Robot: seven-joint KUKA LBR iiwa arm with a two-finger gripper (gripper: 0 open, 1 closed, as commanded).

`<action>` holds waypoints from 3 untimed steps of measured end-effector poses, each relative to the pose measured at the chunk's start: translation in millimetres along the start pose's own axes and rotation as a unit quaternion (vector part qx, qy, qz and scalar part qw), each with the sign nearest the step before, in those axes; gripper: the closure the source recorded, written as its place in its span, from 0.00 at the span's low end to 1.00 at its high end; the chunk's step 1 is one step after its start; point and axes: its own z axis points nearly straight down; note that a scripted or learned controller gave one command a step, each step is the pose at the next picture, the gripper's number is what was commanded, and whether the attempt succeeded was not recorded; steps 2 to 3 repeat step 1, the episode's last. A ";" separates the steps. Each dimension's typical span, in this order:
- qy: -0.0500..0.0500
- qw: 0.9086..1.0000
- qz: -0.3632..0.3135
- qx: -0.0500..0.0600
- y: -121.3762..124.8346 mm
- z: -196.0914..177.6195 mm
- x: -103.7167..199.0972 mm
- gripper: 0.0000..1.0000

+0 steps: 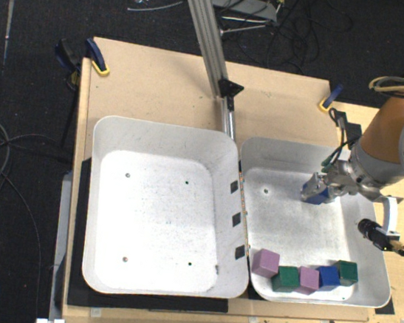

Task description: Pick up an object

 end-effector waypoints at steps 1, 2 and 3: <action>0.003 1.000 -0.002 -0.001 -3.0 -45.0 81.4 1.00; 0.003 1.000 -0.002 -0.001 -3.0 -45.0 81.4 1.00; 0.003 1.000 -0.002 -0.001 -3.0 -45.0 81.4 1.00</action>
